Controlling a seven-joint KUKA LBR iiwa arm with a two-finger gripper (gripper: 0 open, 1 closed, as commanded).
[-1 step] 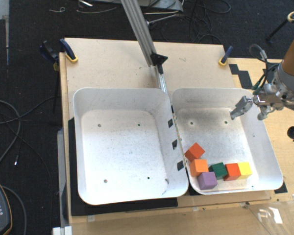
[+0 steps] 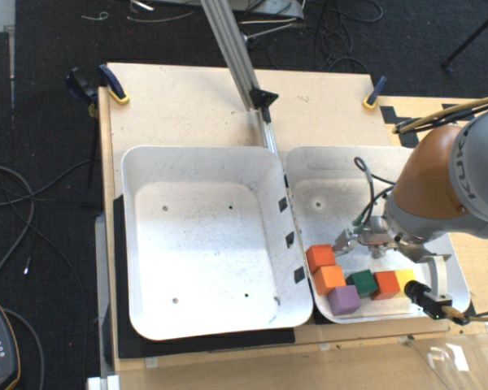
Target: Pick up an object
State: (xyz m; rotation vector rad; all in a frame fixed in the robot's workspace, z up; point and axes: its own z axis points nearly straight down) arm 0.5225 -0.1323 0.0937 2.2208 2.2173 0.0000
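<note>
Hovering low over the right bin (image 2: 325, 173), the gripper (image 2: 359, 240) hangs just above a cluster of blocks at the near edge; whether it is open or closed I cannot tell. Nothing looks lifted, so I judge this the approach. Next it must drop squarely onto 1 block, perhaps the orange block (image 2: 320, 257).

Grey arm (image 2: 480, 177) with a broad orange band (image 2: 431, 177), black cables and seemingly metallic wrist fittings.

Pale wooden bench (image 2: 187, 108), two white bins (image 2: 199, 234) side by side
</note>
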